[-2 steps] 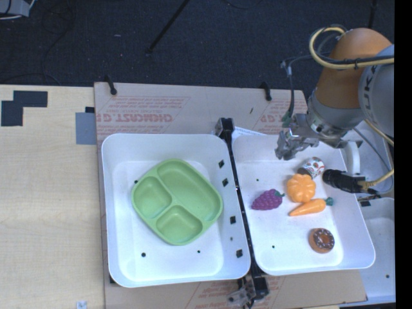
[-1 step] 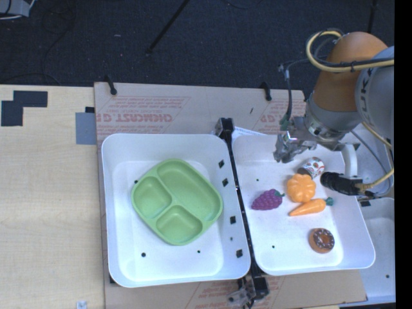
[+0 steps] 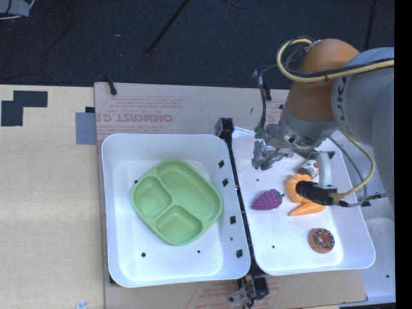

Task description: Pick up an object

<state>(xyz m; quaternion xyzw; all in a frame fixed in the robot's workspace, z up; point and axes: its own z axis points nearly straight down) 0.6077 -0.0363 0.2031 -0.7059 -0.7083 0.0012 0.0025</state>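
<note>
Right, the arm reaches in from the right and its gripper point(image 3: 263, 161) hangs over the far left part of the right bin point(image 3: 351, 256), nothing between its fingers. Are they apart or together? Cannot tell from this angle; the metal blurs into one dark clump.

Closest candidate is the purple grapes point(image 3: 267, 200), lying on the bin floor just near of the gripper and slightly right. To their right sits an orange carrot-like toy point(image 3: 302, 198), partly under a black cable end, and nearer still a doughnut point(image 3: 321, 239) on its own. Over in the left bin point(image 3: 122, 262) lies a green divided plate point(image 3: 176, 200), flat and wide.

The grapes look like a light plastic toy, knobbly, probably stiff with a little give, so the bumps should help friction. I'd say grip across the fat middle, not the tapered tip or the green stalk end, where it could squirt out. The doughnut looks smoother and flatter, a trickier pinch.
</note>
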